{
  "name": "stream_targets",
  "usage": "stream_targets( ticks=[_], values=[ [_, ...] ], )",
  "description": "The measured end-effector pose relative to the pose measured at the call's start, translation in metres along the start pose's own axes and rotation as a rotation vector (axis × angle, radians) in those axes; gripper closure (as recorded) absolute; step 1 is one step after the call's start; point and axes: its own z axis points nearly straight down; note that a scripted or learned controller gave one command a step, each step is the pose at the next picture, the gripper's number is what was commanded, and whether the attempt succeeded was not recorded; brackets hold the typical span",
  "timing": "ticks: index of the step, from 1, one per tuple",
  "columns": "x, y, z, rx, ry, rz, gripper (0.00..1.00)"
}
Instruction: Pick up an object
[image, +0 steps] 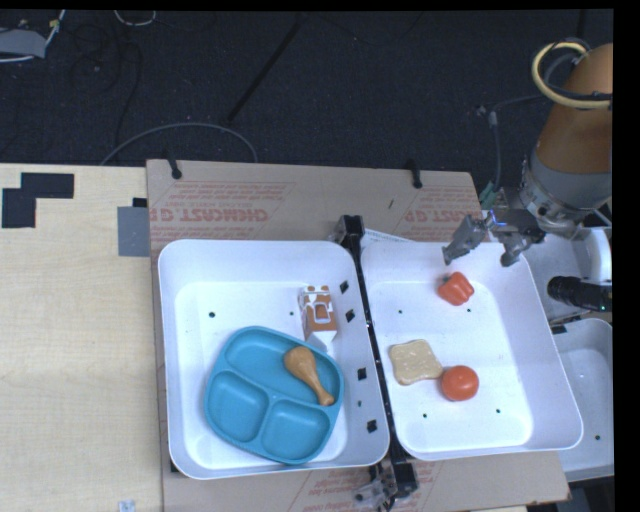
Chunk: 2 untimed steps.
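Though nothing sits between its fingers, claw (491, 241) hangs at upper right of the frame, spread wide, both dark fingers splayed apart over the far rim of the right bin (540, 400). Grasps nothing, touches nothing that can be made out. Judged as poised above a target rather than closing on one.

Nearest candidate: small red-orange piece (456, 289), lying on the bin floor just below and slightly left of the claw, apart from it. Lower in the same bin, toast slice (414, 362) lies flat with a red tomato-like ball (460, 383) just beside its right edge, possibly touching. Loosely scattered, well spaced from the walls, which probably leaves room for fingers to drop on either side.

Left bin (185, 300) at centre of the frame carries a blue divided plate (245, 410) with a toy drumstick (311, 373) resting across its upper right compartment. Small orange-and-white block (319, 309) stands just above the plate's rim, near the divider between bins. Both bins rest on a cardboard sheet (300, 205) over the pale surface (70, 340).
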Motion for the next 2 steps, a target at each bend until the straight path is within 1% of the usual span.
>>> stream_targets(
  ticks=[1,2],
  values=[
    [0.0,0.002,-0.007,-0.011,-0.001,-0.002,0.0],
    [-0.001,-0.001,0.037,-0.008,-0.001,-0.001,0.0]
  ],
)
